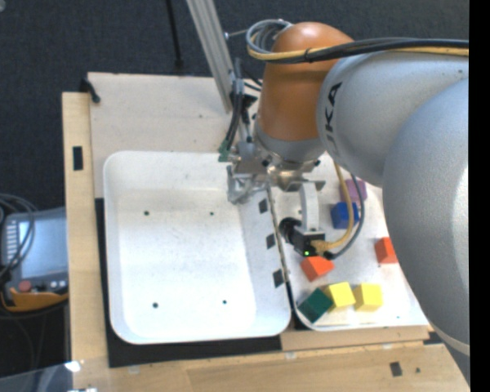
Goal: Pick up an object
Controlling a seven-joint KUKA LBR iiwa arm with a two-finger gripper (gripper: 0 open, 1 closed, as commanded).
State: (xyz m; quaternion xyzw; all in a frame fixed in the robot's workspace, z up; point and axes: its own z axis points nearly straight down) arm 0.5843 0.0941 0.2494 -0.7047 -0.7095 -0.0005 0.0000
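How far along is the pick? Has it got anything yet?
Nothing looks done yet: the green block, two yellow blocks, orange blocks and blue block all lie in the right bin. In hand: the arm's wrist hangs over the divide between the bins; I see no object being carried. Left: grasp and lift one.

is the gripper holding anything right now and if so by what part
It cannot be told: the gripper sits at the far edge of the left bin, with no object visible in it.
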